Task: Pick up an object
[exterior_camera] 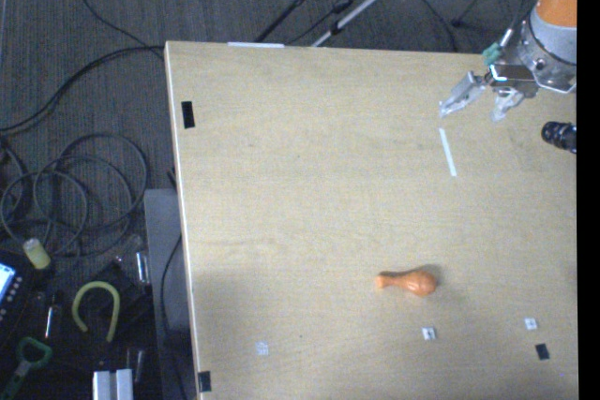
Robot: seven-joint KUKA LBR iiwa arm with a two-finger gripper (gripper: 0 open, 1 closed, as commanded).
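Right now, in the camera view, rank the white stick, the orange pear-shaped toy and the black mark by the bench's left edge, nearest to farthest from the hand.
1. white stick, just below-left of the hand.
2. orange pear-shaped toy, lower middle of the bench.
3. black mark, far left edge.

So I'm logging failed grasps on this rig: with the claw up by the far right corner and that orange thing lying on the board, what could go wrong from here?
1. The orange object is small, rounded and tapered, so it may roll or slip out of a pinch.
2. The claw sits far from it and nearer the white stick, so a descent here would probably close on nothing or nudge the stick.
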